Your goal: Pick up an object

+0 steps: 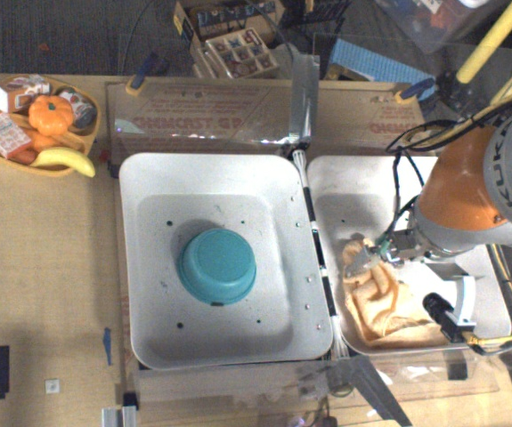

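I see my gripper (pixel 382 251) low in the right bin (pixel 362 181), right at the top of a limp, tan, rope-like object (pixel 376 296); whether it is clamped on it I cannot tell. My read: no lift is confirmed yet. In the left bin (pixel 149 185) sits a smooth teal bowl (pixel 218 264), upside down.

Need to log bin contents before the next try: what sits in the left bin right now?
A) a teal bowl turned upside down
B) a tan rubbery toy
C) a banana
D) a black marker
A: the teal bowl rests upside down near the middle of the left bin, while the tan rubbery toy lies in the right bin by the hand.
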You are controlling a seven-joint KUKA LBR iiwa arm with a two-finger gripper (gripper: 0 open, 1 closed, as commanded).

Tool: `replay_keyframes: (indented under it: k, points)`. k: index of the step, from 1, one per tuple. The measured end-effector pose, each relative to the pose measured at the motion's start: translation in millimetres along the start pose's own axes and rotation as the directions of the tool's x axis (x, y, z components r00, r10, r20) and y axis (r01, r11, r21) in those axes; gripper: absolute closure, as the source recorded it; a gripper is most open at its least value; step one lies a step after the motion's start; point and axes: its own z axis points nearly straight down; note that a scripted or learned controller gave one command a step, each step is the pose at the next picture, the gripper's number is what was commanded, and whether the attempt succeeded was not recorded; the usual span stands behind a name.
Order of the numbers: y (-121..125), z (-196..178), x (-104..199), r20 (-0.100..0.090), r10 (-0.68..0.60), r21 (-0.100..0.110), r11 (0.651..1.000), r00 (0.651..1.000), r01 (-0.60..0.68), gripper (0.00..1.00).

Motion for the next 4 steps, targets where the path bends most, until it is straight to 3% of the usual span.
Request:
replay_keyframes:
  k: [1,2,3,4]
  points:
    - [-13,-1,7,0.002,0.043,-0.002,0.999,0.999,-0.043,0.0]
    - [-12,-11,6,0.001,0.045,-0.006,0.999,0.999,-0.045,1.0]
    - [-12,-11,6,0.001,0.045,-0.006,0.999,0.999,-0.045,0.0]
    - [-46,0,-4,-0.001,0.223,0.001,0.975,0.975,-0.223,0.0]
